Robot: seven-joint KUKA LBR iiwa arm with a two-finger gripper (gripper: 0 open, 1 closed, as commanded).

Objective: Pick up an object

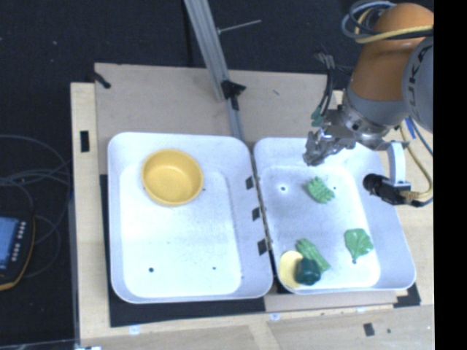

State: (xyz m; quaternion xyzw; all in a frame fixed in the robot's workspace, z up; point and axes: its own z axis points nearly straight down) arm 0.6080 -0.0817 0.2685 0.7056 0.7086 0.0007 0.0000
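My gripper [315, 157] hangs over the far part of the right bin [387, 268], its fingers pointing down and to the left. A small light-green object [319, 190] lies just below it on the bin floor, apart from the fingers. Another green object [357, 243] rests near the bin's right side. At the near left corner, a green piece [311, 251] and a dark teal ball [309, 272] sit against a small yellow item [289, 267]. I see nothing between the fingers.
The left bin [124, 268] holds a yellow bowl [172, 177] at its far left. A grey metal post [208, 39] slants down to the divider between the bins. A black cable connector [379, 186] hangs beside the right bin's far right rim.
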